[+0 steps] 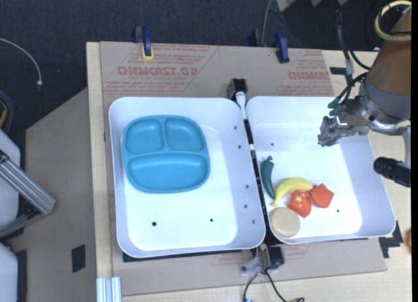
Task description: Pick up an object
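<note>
Starting at the left, we see a shallow white plastic bin with rounded corners and a glossy floor, and lying toward its far left corner is a smooth sky-blue plastic divided plate, a rounded rectangle with two small compartments along its far side and one wide compartment nearer us. A dark hinge-like strip runs between this bin and its twin, the right white plastic bin, and both rest on a brown cardboard-faced bench printed with faded red lettering and clamped at its far edge by two blue clips. In the right bin the toy foods cluster near the near left corner: a slim dark green pepper-shaped piece lies just beside the left wall with its long axis running roughly far to near, stem end toward the far side; next comes a curved yellow plastic banana, its arc spanning left to right and its lower tip pointing toward the near left; touching it below is a round, flat beige disc; then a red strawberry-like piece and a chunkier red-orange block, set close together. Above the far right part of that bin hangs the metallic grey two-finger gripper, well apart from the foods; we cannot tell its state.
</note>
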